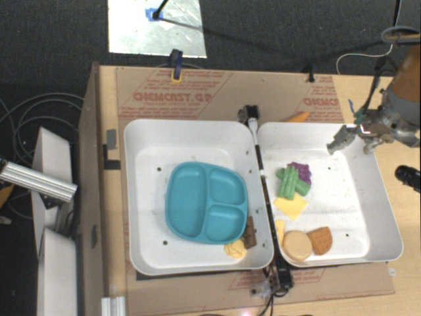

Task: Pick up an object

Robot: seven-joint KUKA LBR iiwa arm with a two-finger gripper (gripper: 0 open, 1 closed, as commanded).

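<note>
The claw hovers spread open and holding nothing over the far right part of the right bin. The nearest pickable thing, a green toy beside purple grapes, lies toward the bin's left, nearer the camera, its long axis running roughly near-to-far.

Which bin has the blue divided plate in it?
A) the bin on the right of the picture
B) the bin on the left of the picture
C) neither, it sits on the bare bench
B: the blue divided plate lies flat inside the left bin, while the right bin holds small toy foods.
</note>
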